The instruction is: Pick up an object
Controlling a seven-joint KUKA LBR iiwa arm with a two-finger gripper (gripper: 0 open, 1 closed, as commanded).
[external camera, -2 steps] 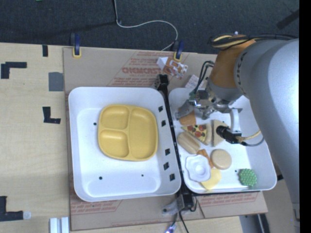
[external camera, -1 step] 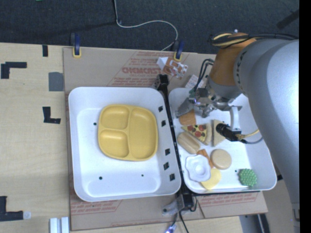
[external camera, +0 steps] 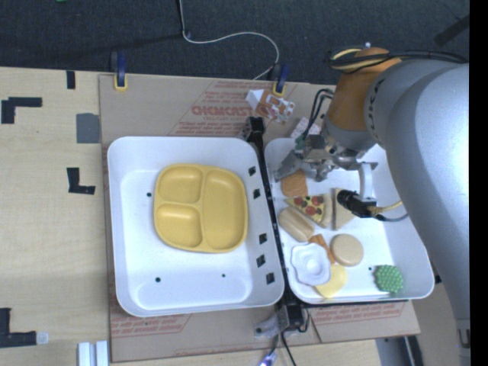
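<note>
The arm comes in from the right and crowds the right bin (external camera: 408,269), covering its far corner; the tool (external camera: 316,161) hangs low over that bin's back end, near the divide between the bins. Whether it is spread or pressed together cannot be told.

The toy food lies bunched along the right bin's left wall: a pizza slice (external camera: 311,205), a bread roll (external camera: 296,223) with its long axis slanting toward the near right, a fried egg (external camera: 309,265), a round biscuit (external camera: 347,250). A green piece (external camera: 390,278) sits apart near the near-right corner.

The left bin (external camera: 130,280) holds a yellow divided plate (external camera: 201,207), with bare floor around it.
</note>
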